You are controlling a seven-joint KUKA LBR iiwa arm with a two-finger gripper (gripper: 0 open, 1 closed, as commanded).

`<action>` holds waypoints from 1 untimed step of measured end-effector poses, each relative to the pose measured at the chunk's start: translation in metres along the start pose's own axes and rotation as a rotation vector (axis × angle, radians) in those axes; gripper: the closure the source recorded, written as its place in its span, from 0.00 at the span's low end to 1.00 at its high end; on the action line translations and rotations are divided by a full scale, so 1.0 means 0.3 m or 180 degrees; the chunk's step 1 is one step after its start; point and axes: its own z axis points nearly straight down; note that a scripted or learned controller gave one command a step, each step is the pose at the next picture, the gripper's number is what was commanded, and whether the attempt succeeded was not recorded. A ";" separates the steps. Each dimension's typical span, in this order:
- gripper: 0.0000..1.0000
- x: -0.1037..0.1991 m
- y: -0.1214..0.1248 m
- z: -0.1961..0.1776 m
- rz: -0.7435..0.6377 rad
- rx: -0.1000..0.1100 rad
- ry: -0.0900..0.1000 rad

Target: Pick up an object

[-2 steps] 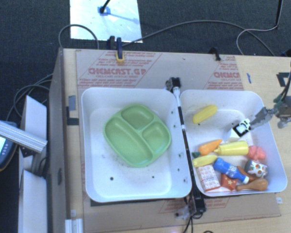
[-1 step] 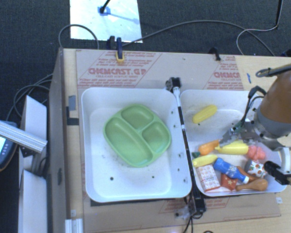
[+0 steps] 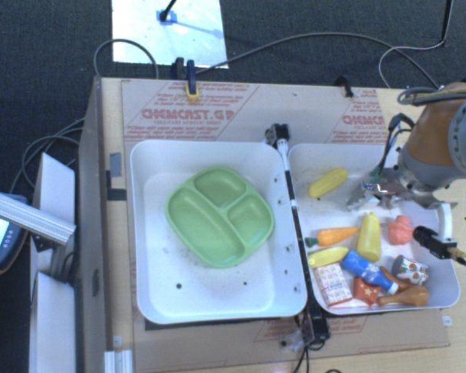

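Along the near edge of the right bin [image 3: 450, 290] we find a crowd of small toys: a red and white carton [image 3: 333, 283] at the near left corner, a red piece [image 3: 365, 292] just beside it, a blue bottle [image 3: 367, 272] lying slantwise above them, a brown drumstick [image 3: 405, 295] stretched toward the right wall, and a small can with a face [image 3: 410, 269] near that wall. A little farther in we see a yellow banana [image 3: 328, 256], an orange carrot [image 3: 335, 235] lying above it, a yellow bottle [image 3: 369, 237] standing close to the carrot's right end, and a pink lump [image 3: 401, 230] beside the bottle. Farther still, a yellow corn-like piece [image 3: 328, 183] lies alone near the divider. In the left bin [image 3: 159, 286] a green sectioned plate [image 3: 220, 216] rests tilted near the middle. Over the far right part of the right bin we see the gripper [image 3: 365, 195] at the end of the grey arm [image 3: 443, 142], low between the corn-like piece and the yellow bottle; we cannot tell how its pincer stands, and we see no toy lifted off the bin floor. Beyond the bins lies the printed board [image 3: 217, 107], with a clamp [image 3: 190, 80] at its far edge.
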 end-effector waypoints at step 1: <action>0.00 0.064 -0.129 0.000 0.0008 0.0002 0.0001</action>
